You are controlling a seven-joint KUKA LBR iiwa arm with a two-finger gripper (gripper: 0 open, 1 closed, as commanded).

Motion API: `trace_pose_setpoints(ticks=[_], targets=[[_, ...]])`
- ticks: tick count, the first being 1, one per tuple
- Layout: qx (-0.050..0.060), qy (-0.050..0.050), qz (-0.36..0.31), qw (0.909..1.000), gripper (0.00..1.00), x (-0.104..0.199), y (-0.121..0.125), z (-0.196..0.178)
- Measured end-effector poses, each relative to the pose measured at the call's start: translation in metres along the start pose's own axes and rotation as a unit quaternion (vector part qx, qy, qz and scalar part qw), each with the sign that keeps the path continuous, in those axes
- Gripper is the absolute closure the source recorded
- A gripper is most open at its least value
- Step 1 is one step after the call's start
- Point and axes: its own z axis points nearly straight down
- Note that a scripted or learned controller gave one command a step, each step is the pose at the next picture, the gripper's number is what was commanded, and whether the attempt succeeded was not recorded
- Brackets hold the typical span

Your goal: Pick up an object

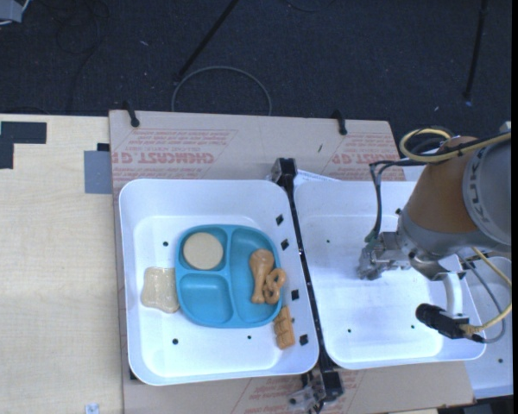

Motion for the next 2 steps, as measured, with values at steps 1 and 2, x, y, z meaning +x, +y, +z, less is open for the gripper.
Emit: trace_pose_setpoints(ticks=[1,2], targets=[[-0.002,-0.001,0.001,1.0000,1.00,-0.005,-0.007,-0.059],[-0.003,0.000,-0.003,1.0000,1.00,0.004,-0.006,-0.116]])
